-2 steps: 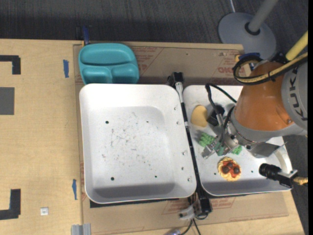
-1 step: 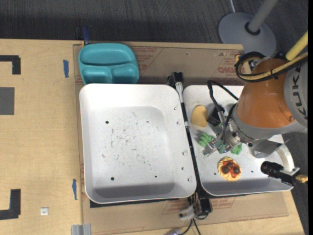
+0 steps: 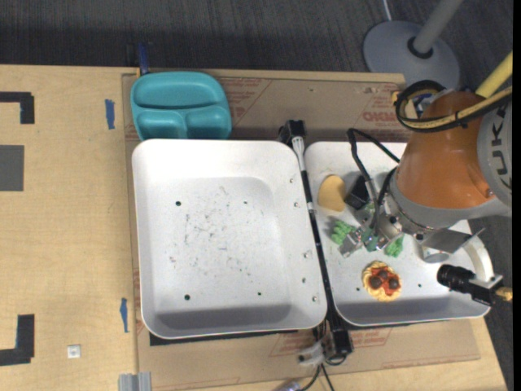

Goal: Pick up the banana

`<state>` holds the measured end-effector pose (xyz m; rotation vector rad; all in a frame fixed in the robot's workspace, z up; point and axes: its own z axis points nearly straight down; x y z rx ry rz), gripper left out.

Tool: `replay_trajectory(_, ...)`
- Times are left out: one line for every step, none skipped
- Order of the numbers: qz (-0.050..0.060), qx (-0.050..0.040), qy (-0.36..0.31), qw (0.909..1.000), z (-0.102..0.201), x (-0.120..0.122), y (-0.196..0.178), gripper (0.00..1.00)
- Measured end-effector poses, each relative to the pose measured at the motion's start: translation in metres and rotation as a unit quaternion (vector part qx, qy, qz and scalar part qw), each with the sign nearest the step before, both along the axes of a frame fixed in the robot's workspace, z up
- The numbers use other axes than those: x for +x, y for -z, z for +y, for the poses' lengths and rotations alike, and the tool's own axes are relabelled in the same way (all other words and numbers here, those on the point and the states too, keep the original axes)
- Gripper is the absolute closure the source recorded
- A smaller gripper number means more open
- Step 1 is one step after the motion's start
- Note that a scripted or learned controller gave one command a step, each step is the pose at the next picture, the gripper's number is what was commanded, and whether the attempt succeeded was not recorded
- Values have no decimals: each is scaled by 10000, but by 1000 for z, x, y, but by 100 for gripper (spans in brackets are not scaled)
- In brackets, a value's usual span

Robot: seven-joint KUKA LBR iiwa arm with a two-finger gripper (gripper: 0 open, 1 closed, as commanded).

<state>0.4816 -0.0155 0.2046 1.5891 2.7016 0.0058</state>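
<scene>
A pale yellow, rounded piece (image 3: 331, 192) lies near the back left corner of the right bin (image 3: 407, 312); it looks like the banana, though its right end is hidden behind a black part. My gripper (image 3: 373, 228) hangs low over the middle of that bin, just right of and in front of the yellow piece, among small green items. The orange and grey wrist (image 3: 444, 169) covers the bin's right half and hides what lies under it.
A green toy (image 3: 343, 235) and a second green bit (image 3: 394, 247) lie by the gripper. A round toy pizza (image 3: 381, 279) sits toward the bin's front. The left bin (image 3: 155, 243) stands alongside. A teal divided tray (image 3: 180, 104) sits behind it.
</scene>
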Motion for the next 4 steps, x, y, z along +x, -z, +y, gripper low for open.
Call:
replay_trajectory(-21,-3,-3,10000,0,1,-10,100)
replay_trajectory(-43,-5,-4,10000,0,3,-20,100)
replay_trajectory(-64,-8,-7,10000,1,4,-30,100)
replay_trajectory(-86,-11,-10,10000,1,5,-41,100)
